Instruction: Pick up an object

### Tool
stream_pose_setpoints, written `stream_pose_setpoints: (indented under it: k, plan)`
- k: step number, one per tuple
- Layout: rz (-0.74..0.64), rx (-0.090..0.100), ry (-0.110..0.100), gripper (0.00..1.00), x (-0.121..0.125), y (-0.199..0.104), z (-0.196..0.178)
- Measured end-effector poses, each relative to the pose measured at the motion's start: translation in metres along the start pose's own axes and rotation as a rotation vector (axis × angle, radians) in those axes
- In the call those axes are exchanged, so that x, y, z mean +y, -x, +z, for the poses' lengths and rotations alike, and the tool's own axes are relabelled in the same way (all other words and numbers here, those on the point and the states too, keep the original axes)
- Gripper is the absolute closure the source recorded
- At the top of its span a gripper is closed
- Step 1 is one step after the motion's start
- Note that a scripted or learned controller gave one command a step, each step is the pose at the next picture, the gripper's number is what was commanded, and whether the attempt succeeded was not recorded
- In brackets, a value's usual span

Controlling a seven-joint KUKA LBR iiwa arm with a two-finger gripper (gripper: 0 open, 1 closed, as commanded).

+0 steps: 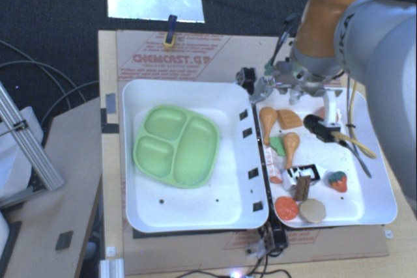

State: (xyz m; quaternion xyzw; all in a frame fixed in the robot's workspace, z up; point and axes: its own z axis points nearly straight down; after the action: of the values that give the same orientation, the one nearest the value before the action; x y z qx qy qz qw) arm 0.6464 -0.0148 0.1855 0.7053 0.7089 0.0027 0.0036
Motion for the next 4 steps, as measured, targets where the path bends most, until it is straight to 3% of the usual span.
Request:
stream_pose_setpoints:
  k: [1,2,3,4]
  plan:
    - [-0.001,0.002,-0.004,0.0,0.024,-0.008,0.0]
    - [-0.003,0.003,-0.01,0.0,-0.021,-0.079,0.001]
    - [-0.004,0.006,-0.004,0.0,-0.003,-0.155,0.104]
    - [-0.001,0.008,-0.002,1.0,-0.001,-0.153,0.088]
